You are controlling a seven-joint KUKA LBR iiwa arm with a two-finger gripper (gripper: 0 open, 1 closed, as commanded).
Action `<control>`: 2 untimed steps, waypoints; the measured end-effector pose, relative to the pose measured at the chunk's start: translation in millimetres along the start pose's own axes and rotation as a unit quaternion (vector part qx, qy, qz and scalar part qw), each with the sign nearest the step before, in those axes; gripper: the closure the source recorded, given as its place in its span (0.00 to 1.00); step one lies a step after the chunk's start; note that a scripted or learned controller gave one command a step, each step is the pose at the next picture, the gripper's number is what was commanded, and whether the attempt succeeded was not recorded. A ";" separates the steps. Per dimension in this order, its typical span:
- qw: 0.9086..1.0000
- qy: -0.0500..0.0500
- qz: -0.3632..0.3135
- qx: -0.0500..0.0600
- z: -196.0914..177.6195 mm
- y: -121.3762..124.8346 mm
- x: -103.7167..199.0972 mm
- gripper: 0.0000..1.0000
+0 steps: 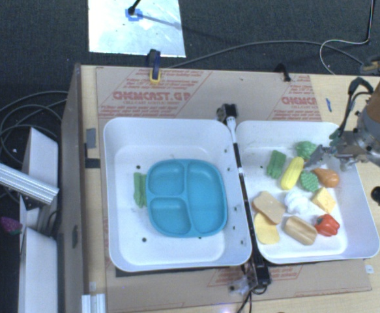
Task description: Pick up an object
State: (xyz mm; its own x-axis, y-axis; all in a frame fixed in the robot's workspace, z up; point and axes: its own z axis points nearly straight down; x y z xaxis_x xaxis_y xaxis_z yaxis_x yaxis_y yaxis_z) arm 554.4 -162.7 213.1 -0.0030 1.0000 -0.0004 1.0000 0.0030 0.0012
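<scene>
The right bin (362, 240) holds several toy foods. Among them are a green pickle (276, 163), a yellow corn cob (292, 173), a green leafy piece (305, 150), an orange carrot (327, 177), a cheese wedge (324, 199), a bread roll (299, 229) and a red pepper (328, 225). My gripper (331, 154) reaches in from the right, low over the bin's far right part. It sits just above the carrot and beside the leafy piece. I see nothing lifted in it.
The left bin (121, 240) holds a blue divided plate (186, 197) and a green bean pod (139, 189) along the plate's left side. A black divider (238, 175) runs between the bins. Cables and a metal rail (17, 178) lie left of the bench.
</scene>
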 end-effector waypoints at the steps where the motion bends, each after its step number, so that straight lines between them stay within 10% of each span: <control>1: 1.000 0.001 0.000 0.001 101.1 57.6 31.8 0.00; 2: 1.000 0.000 -0.001 0.000 128.8 40.3 60.2 0.00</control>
State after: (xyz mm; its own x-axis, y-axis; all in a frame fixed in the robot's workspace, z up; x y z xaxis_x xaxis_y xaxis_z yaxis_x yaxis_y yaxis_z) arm 594.7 -102.5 84.3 -0.0047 1.0000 0.0001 1.0000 0.0047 0.0008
